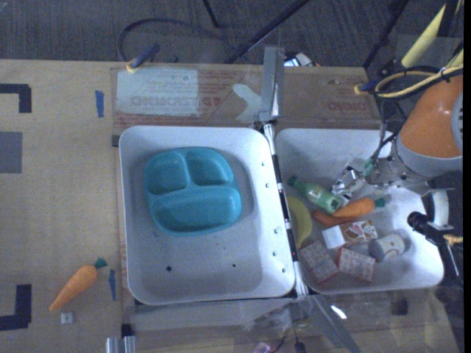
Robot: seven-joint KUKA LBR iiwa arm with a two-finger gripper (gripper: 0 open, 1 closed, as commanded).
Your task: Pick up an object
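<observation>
**Claw low over the right bin, nothing lifted yet**

Nearest the lens: front rim of the left bin (213,294), and out on the desk (51,197) a stray toy carrot (73,286), well apart from both bins.

Left bin holds a teal divided plate (193,190), lying flat.

Right bin (309,145) carries the clutter: green bottle (315,194) on its side, banana (299,222) along the left wall, a second toy carrot (346,211), small printed cartons (338,259), a grey-and-white cup (386,246) tipped over.

Claw (360,175) sits at the arm's tip, just above the bin's carrot and near the bottle. Too small and blurred: cannot tell whether it is apart or together. No object is seen between its parts.

Judgement: the reach is made and the grasp is unconfirmed. Closing on something, likely the carrot or bottle, and lifting it out are still to come.
</observation>
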